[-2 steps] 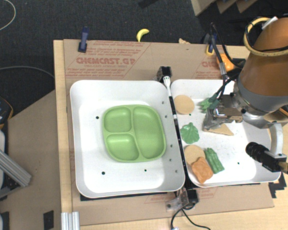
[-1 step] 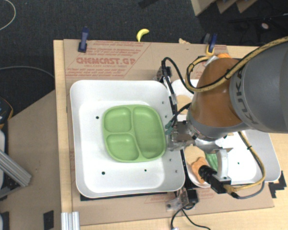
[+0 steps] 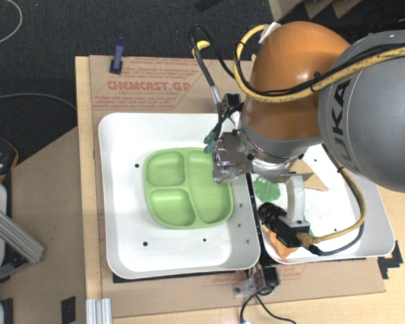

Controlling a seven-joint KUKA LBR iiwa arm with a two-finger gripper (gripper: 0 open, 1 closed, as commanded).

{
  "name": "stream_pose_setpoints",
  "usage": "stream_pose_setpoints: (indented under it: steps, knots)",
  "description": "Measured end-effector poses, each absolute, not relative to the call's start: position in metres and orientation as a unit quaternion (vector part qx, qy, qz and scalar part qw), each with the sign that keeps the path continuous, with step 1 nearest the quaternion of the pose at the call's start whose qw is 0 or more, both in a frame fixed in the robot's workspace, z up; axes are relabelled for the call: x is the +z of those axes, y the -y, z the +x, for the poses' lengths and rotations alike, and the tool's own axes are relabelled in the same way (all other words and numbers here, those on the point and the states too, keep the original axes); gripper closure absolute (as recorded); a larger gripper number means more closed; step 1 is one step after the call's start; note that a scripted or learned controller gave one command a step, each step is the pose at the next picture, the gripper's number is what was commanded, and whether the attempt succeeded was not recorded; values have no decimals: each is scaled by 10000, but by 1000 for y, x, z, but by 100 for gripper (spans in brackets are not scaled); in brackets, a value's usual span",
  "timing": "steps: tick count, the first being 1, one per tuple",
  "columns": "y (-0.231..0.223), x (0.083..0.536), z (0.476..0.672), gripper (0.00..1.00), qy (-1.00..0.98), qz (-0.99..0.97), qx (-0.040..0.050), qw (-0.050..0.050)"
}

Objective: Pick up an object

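A fixed camera looks down at a slant on two shallow white bins side by side on a bench. In the left bin (image 3: pixel 121 181) lies one pale green plate (image 3: pixel 185 191) with three compartments, flat and face up, toward the bin's right side. The grey arm with its orange band (image 3: pixel 293 66) reaches in from the right and covers much of the right bin (image 3: pixel 371 228). The gripper (image 3: pixel 224 159) sits over the plate's far right edge, near the divide between the bins; whether its jaws are apart or together cannot be told, and nothing shows it holding the plate.

The plate looks like moulded plastic: probably light, stiff, smooth and somewhat slippery, and unlikely to break. Lying flat, it offers little to pinch except the raised rim or a divider wall, so an edge grip seems the best hold.

In the right bin, partly hidden, are one small green piece (image 3: pixel 266 189), one tan flat piece (image 3: pixel 316 179) and one orange item (image 3: pixel 285 238); their exact nature is unclear.
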State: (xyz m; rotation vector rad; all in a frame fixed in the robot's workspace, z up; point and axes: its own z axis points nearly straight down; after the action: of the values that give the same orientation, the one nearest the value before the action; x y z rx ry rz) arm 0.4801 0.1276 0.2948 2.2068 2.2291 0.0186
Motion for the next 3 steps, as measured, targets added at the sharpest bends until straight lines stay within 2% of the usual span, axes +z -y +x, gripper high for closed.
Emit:
stream_pose_setpoints:
  steps: [1,2,3]
  knots:
    - [-173,214,477,100,-7087,7055,-35,-31]
    - [-77,183,546,100,-7036,7106,-11,25]
    - [-173,152,480,100,-7103,7039,-28,-46]
